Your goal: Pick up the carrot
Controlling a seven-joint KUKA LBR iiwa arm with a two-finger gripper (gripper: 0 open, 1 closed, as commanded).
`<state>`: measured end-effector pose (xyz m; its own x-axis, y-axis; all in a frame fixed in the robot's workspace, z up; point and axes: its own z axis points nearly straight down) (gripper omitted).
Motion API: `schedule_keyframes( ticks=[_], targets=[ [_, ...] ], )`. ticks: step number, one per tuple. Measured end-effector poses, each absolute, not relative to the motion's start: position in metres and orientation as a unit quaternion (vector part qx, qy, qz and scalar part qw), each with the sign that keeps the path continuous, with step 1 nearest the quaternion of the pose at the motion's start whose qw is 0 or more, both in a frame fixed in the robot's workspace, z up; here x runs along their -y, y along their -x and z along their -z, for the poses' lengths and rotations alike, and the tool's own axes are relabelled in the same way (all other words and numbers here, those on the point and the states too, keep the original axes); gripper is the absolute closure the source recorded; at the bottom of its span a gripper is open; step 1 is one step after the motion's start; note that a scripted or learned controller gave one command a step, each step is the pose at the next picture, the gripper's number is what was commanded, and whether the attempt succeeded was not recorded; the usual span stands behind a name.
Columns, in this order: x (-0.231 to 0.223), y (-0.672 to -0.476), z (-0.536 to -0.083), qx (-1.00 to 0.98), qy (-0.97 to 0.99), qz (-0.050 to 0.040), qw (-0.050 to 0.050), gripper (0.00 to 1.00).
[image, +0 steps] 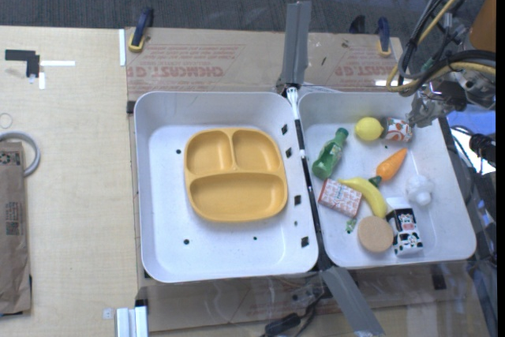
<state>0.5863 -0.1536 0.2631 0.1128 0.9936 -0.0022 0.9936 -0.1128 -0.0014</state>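
Milk carton (405, 232) at near edge of right bin (461, 225). Carrot (391, 163) mid-bin, long axis diagonal, green end toward banana (369, 194). End effector (418, 113) at bin's far-right rim, carrot just down-left. Finger state: cannot tell.

A yellow lemon (368, 129), a curved yellow banana (368, 193) and a crumpled white wad (419, 187) are crowding the right-hand white bin (454, 245), leaving its lower-left corner lying open.

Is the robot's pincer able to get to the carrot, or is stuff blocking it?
Probably yes. The carrot lies uncovered in the right bin, just below the pincer. The banana nearly touches its green end, and a small box sits just above it.
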Motion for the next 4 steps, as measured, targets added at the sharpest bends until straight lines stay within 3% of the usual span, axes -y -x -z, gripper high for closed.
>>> schedule_keyframes(
  ticks=[1, 2, 3, 4],
  targets=[
    [0.123, -0.624, -0.215, -0.652, -0.758, 0.0017, 0.000, 1.00],
    [0.129, -0.659, -0.287, -0.677, -0.736, 0.0012, 0.001, 1.00],
    [0.130, -0.659, -0.282, -0.692, -0.722, 0.0017, 0.000, 1.00],
    [0.133, -0.659, -0.311, -0.675, -0.738, 0.0013, 0.000, 1.00]
  ],
)
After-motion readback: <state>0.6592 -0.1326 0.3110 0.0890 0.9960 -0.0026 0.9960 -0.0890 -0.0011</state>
